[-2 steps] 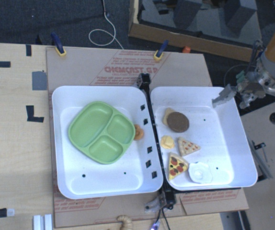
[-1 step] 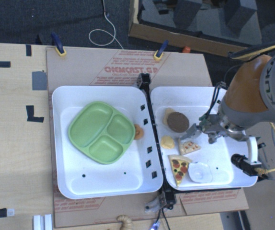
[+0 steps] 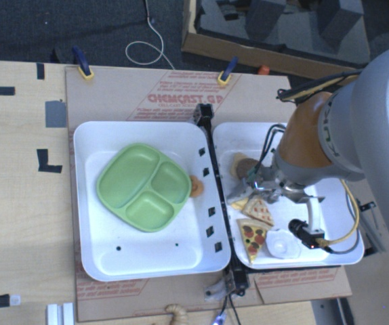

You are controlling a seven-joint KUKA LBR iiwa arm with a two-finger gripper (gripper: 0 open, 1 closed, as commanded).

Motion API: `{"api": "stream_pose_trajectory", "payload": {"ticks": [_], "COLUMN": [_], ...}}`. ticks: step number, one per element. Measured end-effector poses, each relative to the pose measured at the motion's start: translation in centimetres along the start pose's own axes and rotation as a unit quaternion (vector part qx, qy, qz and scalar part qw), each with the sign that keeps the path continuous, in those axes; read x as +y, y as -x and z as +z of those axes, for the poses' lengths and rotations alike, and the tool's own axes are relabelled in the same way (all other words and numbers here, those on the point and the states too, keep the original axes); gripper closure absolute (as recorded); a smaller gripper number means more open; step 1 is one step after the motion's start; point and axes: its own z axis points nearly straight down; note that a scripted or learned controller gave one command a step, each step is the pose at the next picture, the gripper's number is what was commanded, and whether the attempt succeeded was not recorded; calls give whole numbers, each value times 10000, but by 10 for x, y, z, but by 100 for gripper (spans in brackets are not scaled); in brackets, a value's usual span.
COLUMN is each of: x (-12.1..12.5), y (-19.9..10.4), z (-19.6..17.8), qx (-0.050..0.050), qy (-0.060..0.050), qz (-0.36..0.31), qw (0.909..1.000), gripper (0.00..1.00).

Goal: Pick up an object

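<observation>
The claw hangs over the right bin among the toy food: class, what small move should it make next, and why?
Probably a short, straight descent. The claw sits low over the right bin, right above a pizza slice, with a second slice just beyond. Nothing visibly sits in its grip, so lowering onto the nearer slice seems the sensible step.

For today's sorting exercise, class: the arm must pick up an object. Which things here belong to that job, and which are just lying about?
Job:
claw
pizza slices
brown piece
white piece
green tray
orange piece
right bin
left bin

Lying about:
clamps
white cable
</observation>
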Motion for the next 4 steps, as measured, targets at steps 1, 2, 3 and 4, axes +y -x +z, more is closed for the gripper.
{"api": "stream_pose_trajectory", "payload": {"ticks": [1, 2, 3, 4], "x": [-67, 17, 95, 92], "y": [3, 5, 0, 1], "z": [-5, -4, -4, -10], "qx": [12, 12, 11, 6], "qy": [34, 33, 24, -5], "qz": [2, -12, -10, -7], "qw": [10000, 10000, 10000, 10000], "gripper": [0, 0, 0, 100]}}
